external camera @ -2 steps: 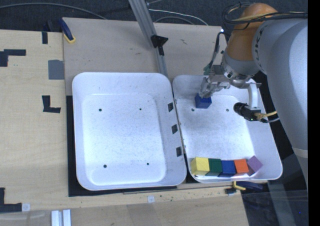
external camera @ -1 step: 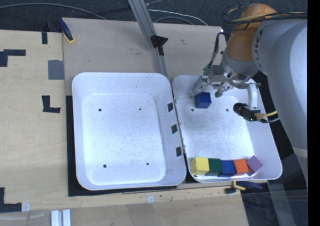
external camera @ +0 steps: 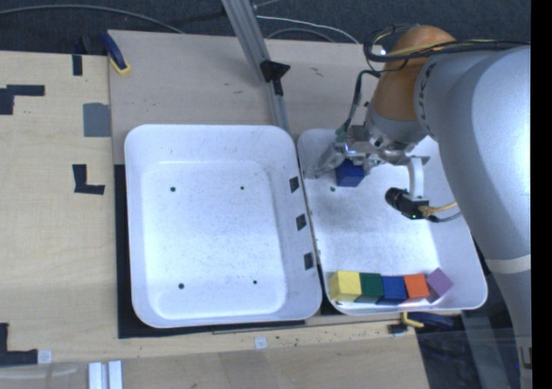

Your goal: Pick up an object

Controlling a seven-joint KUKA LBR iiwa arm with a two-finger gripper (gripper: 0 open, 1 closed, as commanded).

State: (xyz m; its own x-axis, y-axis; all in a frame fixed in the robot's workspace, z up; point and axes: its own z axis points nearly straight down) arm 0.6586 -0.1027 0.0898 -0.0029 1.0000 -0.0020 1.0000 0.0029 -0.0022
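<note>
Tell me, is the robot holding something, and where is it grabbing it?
Yes. The gripper holds a blue block, pinched at its upper part.

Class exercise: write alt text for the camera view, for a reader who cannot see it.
A grey robot arm's gripper holds a blue block over the far end of the right white bin. Five blocks, yellow, green, blue, orange and purple, line the bin's near edge, beside the left white bin.

Claw [external camera: 348, 161] over right bin [external camera: 371, 241], blue block [external camera: 349, 174] between its fingers
</note>
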